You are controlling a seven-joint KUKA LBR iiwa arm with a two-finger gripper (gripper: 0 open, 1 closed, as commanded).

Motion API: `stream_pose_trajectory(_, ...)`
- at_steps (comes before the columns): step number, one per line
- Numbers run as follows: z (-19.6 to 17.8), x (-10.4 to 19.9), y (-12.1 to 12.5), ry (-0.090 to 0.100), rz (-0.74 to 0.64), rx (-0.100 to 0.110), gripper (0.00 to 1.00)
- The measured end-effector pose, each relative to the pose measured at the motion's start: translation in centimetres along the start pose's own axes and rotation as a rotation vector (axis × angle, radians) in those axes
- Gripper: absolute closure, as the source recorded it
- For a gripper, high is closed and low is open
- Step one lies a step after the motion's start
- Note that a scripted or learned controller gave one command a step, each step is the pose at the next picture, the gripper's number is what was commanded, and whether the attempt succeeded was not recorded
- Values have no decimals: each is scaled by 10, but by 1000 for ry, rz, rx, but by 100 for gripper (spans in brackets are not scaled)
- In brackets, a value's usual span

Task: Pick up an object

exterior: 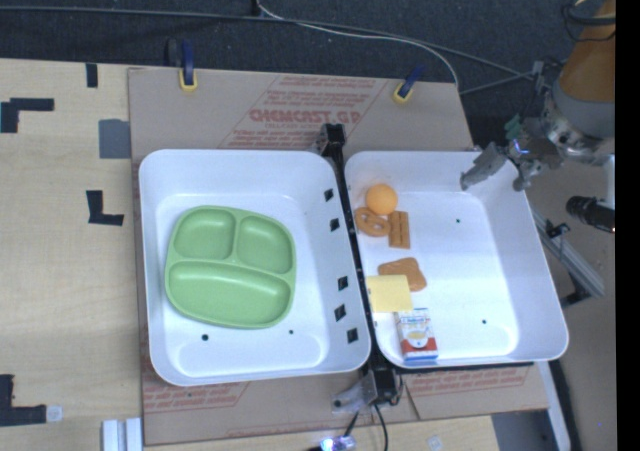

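Across the surface [60, 239] lies a brown cardboard sheet [290, 109] with red print, and on it two shallow white bins sit side by side, touching along a black clip strip. At nine o'clock from the view's centre, the left bin [160, 339] carries a green divided plate [231, 266] with three compartments. At three o'clock, the right bin [520, 299] has its things gathered along its left wall. At two o'clock, over that bin's far right corner, hangs the grey arm [590, 79] with its orange band; the gripper [492, 167] points toward the bin, and whether its fingers are parted or closed cannot be told. Down the left wall, from twelve toward six o'clock, lie the small things: a brown pretzel [372, 224] and beside it a tan cracker [399, 229], a brown toast piece [403, 273], a yellow cheese slice [389, 293], a small carton [417, 333], and an orange ball [381, 199]
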State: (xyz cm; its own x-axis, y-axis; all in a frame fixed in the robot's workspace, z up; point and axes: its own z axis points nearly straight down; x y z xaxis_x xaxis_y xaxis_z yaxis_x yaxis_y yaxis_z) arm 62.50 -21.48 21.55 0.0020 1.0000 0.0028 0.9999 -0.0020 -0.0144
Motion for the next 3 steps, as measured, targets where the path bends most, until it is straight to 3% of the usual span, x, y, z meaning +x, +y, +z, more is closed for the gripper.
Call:
stream_pose_trajectory(1, -8, 0, 3, -3, -3, -13, 0)
stream_pose_trajectory(3, 109, 16, 0, -2, -4, -8, 0)
